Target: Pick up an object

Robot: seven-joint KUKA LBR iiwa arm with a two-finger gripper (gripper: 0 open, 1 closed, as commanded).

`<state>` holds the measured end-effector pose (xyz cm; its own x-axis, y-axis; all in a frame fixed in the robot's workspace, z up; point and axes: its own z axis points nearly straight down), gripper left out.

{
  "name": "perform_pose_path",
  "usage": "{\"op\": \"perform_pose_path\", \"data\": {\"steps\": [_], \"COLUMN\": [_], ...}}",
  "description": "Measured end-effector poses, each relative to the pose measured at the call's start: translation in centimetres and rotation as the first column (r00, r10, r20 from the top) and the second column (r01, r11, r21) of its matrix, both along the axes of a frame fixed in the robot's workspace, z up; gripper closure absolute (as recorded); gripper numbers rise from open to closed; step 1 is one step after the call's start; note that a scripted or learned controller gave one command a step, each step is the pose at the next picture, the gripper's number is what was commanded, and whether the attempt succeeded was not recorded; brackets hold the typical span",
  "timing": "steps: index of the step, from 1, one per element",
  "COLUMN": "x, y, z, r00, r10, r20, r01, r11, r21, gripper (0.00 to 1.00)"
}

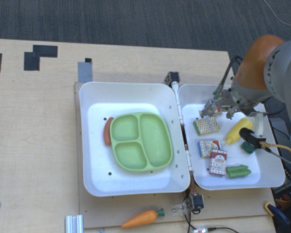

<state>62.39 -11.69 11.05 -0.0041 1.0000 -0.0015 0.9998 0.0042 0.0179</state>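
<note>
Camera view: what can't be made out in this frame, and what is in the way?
- Tool: small and blurred over the right bin; finger state unreadable.
- Red sausage: its right side is tucked under the green divided plate.
- Small cartons: print too small to read.
- Dark green item: partly hidden by a black part with a cable in front of it; identity unclear.
- Arm: cut off by the right edge.

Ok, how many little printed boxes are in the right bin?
3. One patterned box just below the tool, one blue-and-white box mid-bin, one red-and-white box touching its lower right. The arm could hide more.
</note>
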Motion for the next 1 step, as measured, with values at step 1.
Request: {"op": "perform_pose_path", "data": {"steps": [1], "x": [-4.11], "y": [2.62], "z": [-2.02], "r00": [1.0], "r10": [-0.003], "r20": [0.0], "r01": [0.003], "r11": [1.0], "r21": [0.0], "gripper": [0.0]}}
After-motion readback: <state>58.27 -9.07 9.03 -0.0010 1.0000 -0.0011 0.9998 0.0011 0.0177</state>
